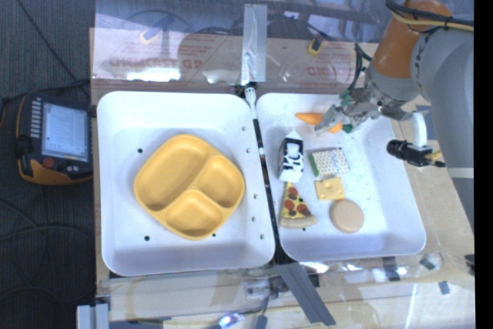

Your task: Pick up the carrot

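1. The carrot lay in the upper part of the right bin, right of the frame's centre, close to that bin's far wall. It sat apart from the other food pieces, so it looked reachable from above without disturbing them.

2. The gripper hung just to the right of the carrot, its tip right beside the orange end, perhaps touching it. I could not tell how its jaws stood, because the tip was small and cluttered at this slant. Nothing showed the carrot between them, so I would not call it held.

3. The arm came in from the upper right of the frame and bent down over the bin's far right corner. That seemed to suit a reach at an item so near the wall.

4. Below the carrot, the middle of the right bin carried a milk carton, a green-edged cracker, a cheese square, a pizza slice and a round cookie. They were well apart from the gripper.

5. The left bin held a yellow divided plate, resting flat at its centre.

6. Judged from this, the pick was at the approach or closing stage. The main risk was nudging the carrot against the wall.
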You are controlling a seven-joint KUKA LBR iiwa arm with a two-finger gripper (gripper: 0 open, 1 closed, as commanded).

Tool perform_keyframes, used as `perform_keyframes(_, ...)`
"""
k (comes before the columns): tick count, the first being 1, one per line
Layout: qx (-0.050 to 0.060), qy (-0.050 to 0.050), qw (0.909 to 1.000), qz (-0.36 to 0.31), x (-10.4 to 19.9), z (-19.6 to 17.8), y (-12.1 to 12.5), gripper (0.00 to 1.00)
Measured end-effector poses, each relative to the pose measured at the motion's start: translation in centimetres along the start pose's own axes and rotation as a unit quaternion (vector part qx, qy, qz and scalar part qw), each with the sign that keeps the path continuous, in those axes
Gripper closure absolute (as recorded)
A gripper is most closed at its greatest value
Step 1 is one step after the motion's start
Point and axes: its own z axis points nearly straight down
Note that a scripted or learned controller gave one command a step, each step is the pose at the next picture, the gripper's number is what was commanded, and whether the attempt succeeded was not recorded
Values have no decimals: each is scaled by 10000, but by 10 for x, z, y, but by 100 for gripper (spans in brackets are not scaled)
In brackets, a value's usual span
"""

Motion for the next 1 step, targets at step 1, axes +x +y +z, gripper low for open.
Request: perform_keyframes(1, -61, -17, 9991, -429, -6, -95, 0, 100)
